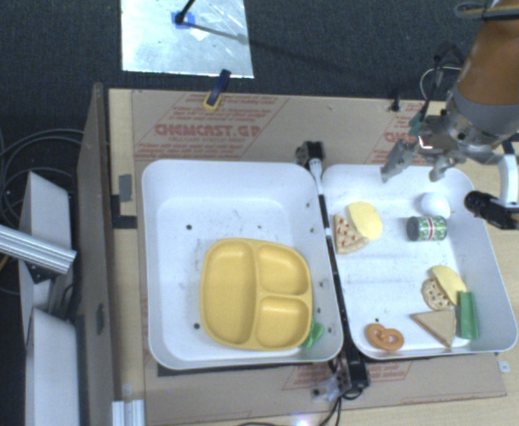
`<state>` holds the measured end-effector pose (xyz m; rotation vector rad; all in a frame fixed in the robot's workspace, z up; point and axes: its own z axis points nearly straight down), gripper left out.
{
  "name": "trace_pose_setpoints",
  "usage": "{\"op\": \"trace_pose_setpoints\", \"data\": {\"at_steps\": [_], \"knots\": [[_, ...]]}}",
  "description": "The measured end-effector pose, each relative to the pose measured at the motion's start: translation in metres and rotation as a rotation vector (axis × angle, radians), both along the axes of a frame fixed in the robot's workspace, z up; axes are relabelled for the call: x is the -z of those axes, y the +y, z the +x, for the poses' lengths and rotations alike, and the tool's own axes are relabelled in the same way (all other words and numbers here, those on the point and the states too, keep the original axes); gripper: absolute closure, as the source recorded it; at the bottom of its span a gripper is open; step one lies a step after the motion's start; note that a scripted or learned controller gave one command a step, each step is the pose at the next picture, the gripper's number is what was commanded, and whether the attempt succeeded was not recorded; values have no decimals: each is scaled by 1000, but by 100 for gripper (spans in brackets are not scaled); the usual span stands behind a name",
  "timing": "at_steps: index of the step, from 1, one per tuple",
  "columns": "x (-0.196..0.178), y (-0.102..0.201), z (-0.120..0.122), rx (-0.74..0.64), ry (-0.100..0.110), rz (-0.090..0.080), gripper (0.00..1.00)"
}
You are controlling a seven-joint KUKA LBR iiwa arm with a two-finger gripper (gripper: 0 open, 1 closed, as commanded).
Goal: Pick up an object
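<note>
My gripper [417,167] hangs over the far edge of the right bin [401,264], fingers spread apart and open with nothing between them. Just below it lies a small white ball [434,204], and next to that a green can [428,229] on its side. A yellow piece [365,218] rests against a pizza slice [346,235] at the bin's left. Near the front sit a cookie [434,295] with a yellow chip [449,281], a green stick [466,315], a toast triangle [434,328] and a pretzel [384,336].
The left bin [179,238] holds a yellow divided plate [256,293] with a small green piece [313,334] at its front right corner. A black clip [312,154] sits where the bins meet. Cables lie off the bench at left.
</note>
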<state>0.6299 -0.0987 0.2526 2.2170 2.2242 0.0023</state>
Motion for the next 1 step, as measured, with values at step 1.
{"op": "trace_pose_setpoints", "data": {"at_steps": [1], "knots": [[85,8,26,-3,3,0,0]]}}
